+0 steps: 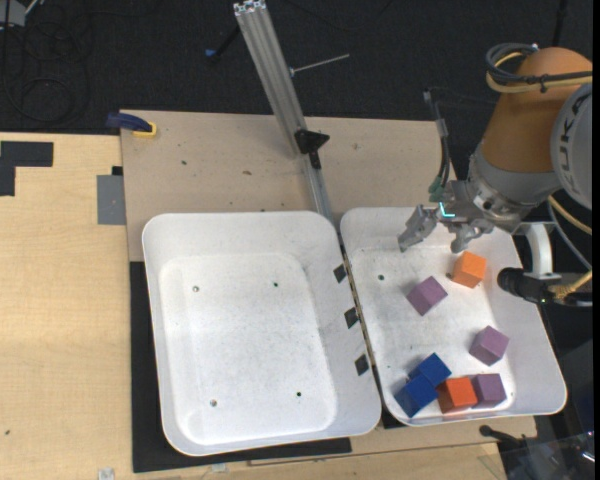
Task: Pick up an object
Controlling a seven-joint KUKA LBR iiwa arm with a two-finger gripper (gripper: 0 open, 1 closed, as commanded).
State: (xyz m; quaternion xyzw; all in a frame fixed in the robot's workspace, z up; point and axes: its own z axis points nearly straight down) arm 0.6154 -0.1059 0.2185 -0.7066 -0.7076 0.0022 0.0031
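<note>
Above right white bin point(380, 238), claw point(442, 231) spread wide, nothing gripped; small orange cube point(469, 269) just beside, purple cube point(427, 294) near.

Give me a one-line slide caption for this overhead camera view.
Grey arm's tool hovers open above the right white bin, holding nothing, near an orange cube among purple and blue blocks.

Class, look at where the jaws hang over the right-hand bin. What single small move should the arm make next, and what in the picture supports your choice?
Probably lower straight toward the orange cube. The gripper hangs open just above and left of it with nothing between its jaws, and that cube sits apart from the purple cube, leaving room around it.
</note>
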